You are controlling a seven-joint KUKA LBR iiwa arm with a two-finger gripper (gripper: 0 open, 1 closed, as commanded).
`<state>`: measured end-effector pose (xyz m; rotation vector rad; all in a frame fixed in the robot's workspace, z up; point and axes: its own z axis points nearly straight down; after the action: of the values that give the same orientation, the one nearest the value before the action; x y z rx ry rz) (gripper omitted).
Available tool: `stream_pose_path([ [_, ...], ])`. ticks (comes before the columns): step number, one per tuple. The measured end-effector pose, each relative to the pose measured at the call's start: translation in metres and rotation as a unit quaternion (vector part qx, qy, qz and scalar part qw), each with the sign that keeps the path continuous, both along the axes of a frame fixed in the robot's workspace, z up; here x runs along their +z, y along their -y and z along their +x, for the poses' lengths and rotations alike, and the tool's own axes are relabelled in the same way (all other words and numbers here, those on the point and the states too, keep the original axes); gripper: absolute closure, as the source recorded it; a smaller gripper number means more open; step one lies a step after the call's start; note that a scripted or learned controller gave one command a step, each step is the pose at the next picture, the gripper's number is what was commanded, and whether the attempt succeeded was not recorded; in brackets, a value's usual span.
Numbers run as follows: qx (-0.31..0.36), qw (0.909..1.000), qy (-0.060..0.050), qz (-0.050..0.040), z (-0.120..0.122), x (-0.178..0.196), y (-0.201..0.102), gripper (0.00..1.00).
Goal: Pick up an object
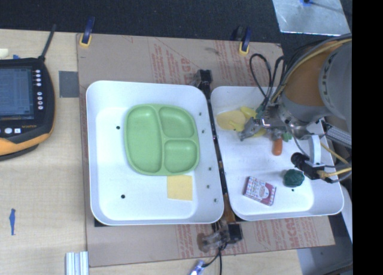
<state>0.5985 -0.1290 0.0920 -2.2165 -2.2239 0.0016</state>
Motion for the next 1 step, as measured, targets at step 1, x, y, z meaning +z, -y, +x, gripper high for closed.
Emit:
stream_pose_path([
  [1, 0.001, 1.0, 0.001, -0.0008, 0.0586, 0.0726, 0.0271, 0.0],
])
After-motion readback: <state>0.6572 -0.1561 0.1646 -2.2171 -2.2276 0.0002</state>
